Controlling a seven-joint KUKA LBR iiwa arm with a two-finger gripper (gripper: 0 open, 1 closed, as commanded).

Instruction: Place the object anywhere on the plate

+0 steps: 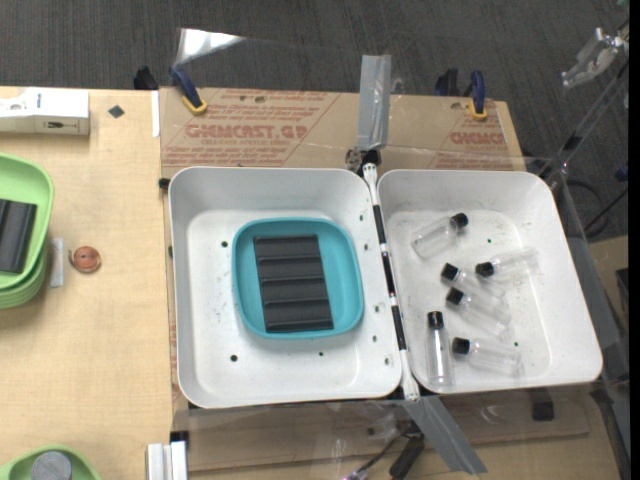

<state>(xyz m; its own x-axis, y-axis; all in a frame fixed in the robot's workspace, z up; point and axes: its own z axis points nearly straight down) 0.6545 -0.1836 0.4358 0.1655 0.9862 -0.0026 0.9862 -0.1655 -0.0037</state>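
From my overhead camera I see two white bins side by side on the counter (pixel 90 368). The left bin (pixel 200 368) carries a teal plate (pixel 345 268) sitting roughly in its middle, and a black ridged block (pixel 292 282) lies on that plate, well inside its rim.

The right bin (pixel 560 348) holds a loose scatter of clear vials with black caps. One vial (pixel 440 234) lies near the back, tilted toward the left. Another vial (pixel 505 263) lies toward the right side. Two more, a short vial (pixel 458 271) and a slanted vial (pixel 475 308), rest close together near the middle. An upright-looking vial (pixel 438 346) lies along the left part near the front, and a last vial (pixel 484 353) lies just beside it at the front. None of them touches the plate; all are in the other bin from it.

A sheet of brown cardboard (pixel 260 128) lies behind the bins, held by clamps.

As for the claw, I cannot tell its state from this camera
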